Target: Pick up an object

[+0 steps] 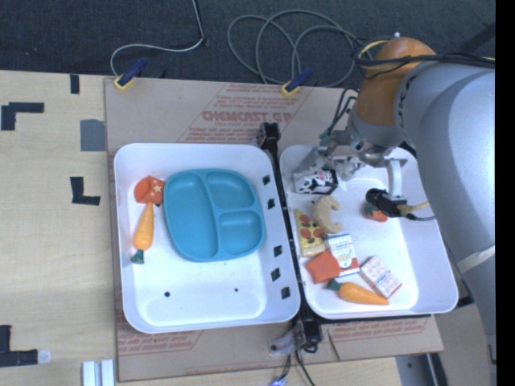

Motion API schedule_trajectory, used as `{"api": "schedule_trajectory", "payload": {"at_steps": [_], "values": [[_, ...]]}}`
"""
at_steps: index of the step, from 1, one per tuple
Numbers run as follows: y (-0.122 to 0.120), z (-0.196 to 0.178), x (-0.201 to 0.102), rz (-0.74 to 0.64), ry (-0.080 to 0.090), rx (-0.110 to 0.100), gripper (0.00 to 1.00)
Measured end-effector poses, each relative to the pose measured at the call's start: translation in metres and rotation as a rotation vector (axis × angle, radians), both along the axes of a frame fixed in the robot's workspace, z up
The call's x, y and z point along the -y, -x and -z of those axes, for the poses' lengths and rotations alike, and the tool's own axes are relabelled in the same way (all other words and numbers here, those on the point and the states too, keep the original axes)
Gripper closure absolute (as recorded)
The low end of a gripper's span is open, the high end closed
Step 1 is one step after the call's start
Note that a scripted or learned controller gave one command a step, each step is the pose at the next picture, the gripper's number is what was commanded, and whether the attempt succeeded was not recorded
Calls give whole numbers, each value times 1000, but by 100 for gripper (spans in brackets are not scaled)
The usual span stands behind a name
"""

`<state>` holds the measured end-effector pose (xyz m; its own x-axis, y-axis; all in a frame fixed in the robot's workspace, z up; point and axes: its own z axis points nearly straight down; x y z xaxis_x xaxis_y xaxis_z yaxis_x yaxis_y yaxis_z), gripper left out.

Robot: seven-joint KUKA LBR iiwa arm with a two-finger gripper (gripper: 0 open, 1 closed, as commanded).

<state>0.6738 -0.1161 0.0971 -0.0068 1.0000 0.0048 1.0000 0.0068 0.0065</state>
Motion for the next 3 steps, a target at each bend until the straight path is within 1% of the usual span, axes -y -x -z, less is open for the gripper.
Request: {"api": "schedule_trajectory", "payload": {"at_steps": [1,2,3], "values": [[1,0,-7,5,18,4,0],[-1,0,4,2,0,5,0],[1,-1,-8,6,25,9,0]]}}
